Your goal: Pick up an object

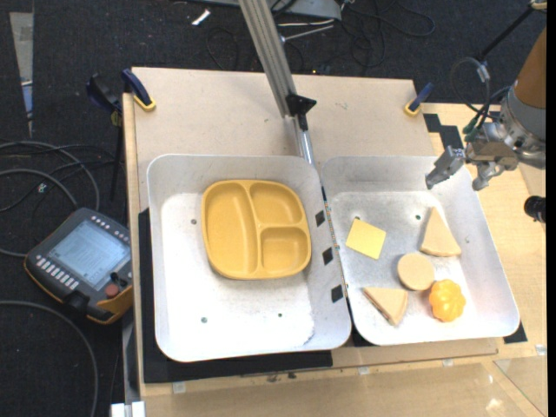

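Grey arm [528,111], orange band, black cable, 2-finger metal pincer [462,172]

Table [217,111]: pale tan. Both bins white, left bin [174,233] and right bin [486,276], speckled grey on their floors. Tray [257,229] in left bin: mustard yellow, plain. In right bin: square [366,239] bright yellow; far wedge [440,236], disc [415,272] and near wedge [387,303] all light tan; lump [446,300] orange-yellow. Claw [463,170]: grey metal. Clamps at far table corners yellow and blue, left [139,94] and right [417,102]. Pendant [82,263] on floor: grey with orange trim.
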